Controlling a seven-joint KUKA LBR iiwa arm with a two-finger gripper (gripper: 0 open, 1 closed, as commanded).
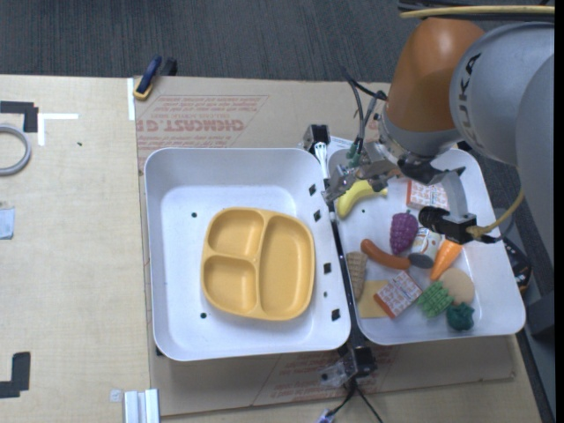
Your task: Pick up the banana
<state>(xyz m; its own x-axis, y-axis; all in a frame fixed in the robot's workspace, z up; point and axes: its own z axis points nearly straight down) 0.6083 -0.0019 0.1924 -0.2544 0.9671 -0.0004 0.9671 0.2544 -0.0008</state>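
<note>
In the left bin [167,236] a yellow divided plate [260,263] lay near the middle, well apart from the work. Nothing in that bin looked at risk.

The banana [355,198] lay in the right bin [493,320], near its upper left corner and close to the wall shared by the two bins. The gripper [352,181] stood directly over it, touching or almost touching its upper side. In my judgement the main danger was this position: the wall was just beside the fruit, so one side of the gripper could meet the wall and push the banana away instead of closing on it. The banana is curved and smooth, and if it was caught only at one end it could turn and slip out during the lift.

Further right lay purple grapes [404,230], a sausage [384,254], a carrot [446,258], some crackers [398,293] and green toys [445,307]. They were near but not touching the banana, so I judged a collision with them less probable, though cables [359,113] hanging at the wrist could brush the wall.

As for the gripper, dark parts of it covered the top of the banana, and I could not tell how wide it was, nor whether it really held the fruit.
</note>
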